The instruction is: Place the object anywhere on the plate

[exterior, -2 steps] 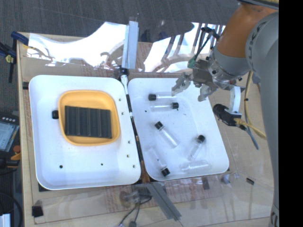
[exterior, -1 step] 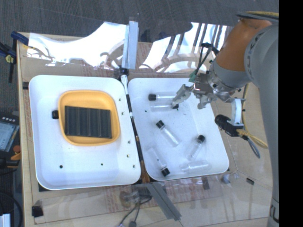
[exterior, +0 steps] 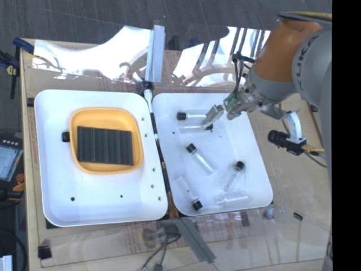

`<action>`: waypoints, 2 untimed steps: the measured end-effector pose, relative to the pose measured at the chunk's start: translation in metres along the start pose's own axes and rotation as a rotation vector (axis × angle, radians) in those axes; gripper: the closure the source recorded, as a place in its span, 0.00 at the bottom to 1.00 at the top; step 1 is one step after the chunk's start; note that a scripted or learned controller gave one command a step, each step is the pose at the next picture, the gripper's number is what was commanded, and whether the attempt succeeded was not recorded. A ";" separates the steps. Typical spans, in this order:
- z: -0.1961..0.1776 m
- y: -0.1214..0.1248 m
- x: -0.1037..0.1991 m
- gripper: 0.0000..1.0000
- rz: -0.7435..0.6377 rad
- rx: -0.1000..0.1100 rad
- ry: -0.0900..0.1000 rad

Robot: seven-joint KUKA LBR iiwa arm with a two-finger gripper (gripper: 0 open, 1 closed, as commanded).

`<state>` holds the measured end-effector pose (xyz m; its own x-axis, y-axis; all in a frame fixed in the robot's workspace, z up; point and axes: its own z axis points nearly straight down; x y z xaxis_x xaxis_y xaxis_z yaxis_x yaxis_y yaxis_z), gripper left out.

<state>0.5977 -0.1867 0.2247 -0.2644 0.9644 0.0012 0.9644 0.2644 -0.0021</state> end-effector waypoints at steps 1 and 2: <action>0.000 -0.028 0.009 0.00 -0.006 0.001 0.000; -0.002 -0.030 0.040 0.00 -0.343 0.001 0.001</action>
<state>0.5585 -0.1559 0.2273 -0.5732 0.8194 0.0027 0.8194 0.5732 -0.0025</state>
